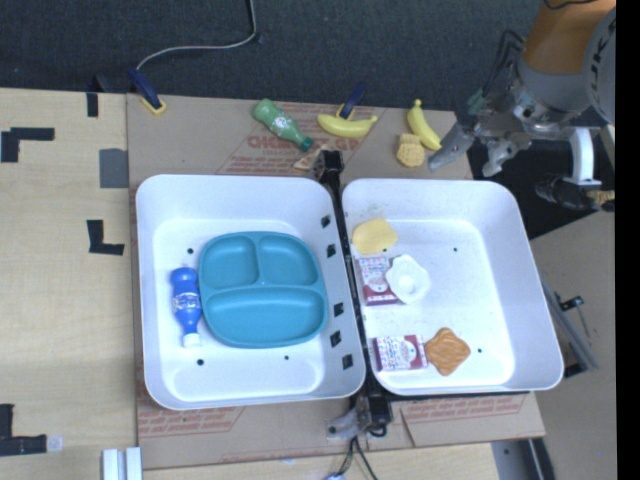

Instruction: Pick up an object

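White shallow plastic left bin (160, 208) holds a large turquoise three-compartment plastic plate (263, 289), rigid and wide, likely too broad for the jaws except at its rim; a small blue plastic bottle (185, 306) lies touching the plate's left edge, round and probably slippery. Right white bin (500, 228) holds lighter picks: two flat red-and-white packets (374, 280), a yellow rounded soft-looking piece (374, 236), a white crumpled cup-like item (408, 279), a tan biscuit-shaped toy (447, 351), the last compact and graspable across its width. Two-finger gripper (476, 153) hangs beyond the right bin's far edge, fingers spread, holding nothing
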{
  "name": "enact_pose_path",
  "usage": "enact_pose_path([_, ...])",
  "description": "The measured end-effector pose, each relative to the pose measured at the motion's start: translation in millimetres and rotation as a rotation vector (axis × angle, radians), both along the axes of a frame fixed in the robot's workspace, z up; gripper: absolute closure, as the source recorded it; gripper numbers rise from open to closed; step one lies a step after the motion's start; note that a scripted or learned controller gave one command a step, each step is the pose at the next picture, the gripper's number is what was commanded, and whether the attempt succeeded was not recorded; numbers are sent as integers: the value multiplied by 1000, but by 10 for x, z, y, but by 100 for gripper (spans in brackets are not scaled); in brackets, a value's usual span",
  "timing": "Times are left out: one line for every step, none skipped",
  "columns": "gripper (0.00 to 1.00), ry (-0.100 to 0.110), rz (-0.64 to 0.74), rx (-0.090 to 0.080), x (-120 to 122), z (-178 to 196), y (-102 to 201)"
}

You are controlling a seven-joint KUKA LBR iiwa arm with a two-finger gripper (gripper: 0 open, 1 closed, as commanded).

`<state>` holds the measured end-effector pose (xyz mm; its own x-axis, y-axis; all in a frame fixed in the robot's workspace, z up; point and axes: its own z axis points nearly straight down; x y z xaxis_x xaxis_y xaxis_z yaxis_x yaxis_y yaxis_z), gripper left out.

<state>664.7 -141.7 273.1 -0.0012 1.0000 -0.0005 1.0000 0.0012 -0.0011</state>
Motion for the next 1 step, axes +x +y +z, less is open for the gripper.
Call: enact_pose_path([0,4,0,2,-60,-1322,423])
